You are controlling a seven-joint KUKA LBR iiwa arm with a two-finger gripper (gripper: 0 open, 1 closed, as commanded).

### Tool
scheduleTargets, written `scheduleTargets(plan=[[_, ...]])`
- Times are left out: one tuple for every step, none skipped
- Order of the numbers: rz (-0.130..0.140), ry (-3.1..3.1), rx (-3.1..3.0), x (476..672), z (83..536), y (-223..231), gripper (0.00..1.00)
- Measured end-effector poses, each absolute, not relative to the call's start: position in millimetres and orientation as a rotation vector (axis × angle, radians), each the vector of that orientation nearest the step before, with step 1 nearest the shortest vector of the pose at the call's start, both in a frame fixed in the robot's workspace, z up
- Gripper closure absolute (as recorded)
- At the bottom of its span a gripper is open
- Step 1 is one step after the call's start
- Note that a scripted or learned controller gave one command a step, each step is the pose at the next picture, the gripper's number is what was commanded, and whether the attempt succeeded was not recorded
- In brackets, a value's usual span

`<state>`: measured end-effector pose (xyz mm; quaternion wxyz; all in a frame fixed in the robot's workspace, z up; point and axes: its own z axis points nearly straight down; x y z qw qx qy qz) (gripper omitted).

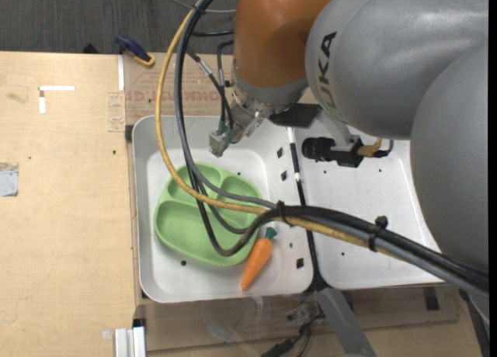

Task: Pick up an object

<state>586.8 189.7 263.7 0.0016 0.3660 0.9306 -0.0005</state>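
From above, the big grey arm (388, 76) with its orange band leans in from the right and hangs over the left of the two white bins (147, 216) on the counter (62, 192). Its pincer (220, 143) sits low over the far end of that bin, just above the back rim of a green divided plate (182, 223). How far the pincer stands apart I cannot tell from here, as the tip is small and partly lost against the cables; nothing appears to be caught in it. The likeliest thing to lift, to my eye, is the orange carrot (257, 263), which lies tilted at the near side of the left bin, its green-tipped end touching the plate's near rim and its point aimed toward the bin's front wall. A bundle of black and yellow cables (233, 208) droops across the plate and passes just beside the carrot's top. So the carrot is well apart from the pincer, across the plate toward the front of the bin. I would judge this as the approach stage, with no grasp made yet: the next move calls for carrying the pincer forward over the plate, lining it across the carrot's body, then coming down without snagging those cables. The right bin (365, 216) lies under the arm.
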Motion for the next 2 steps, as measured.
scheduleTargets(plan=[[-0.006, 2.609, 1.750, 570.9, 107.7, 198.8, 1.00], [-0.006, 2.503, 1.897, 477.5, 220.2, 175.2, 1.00]])
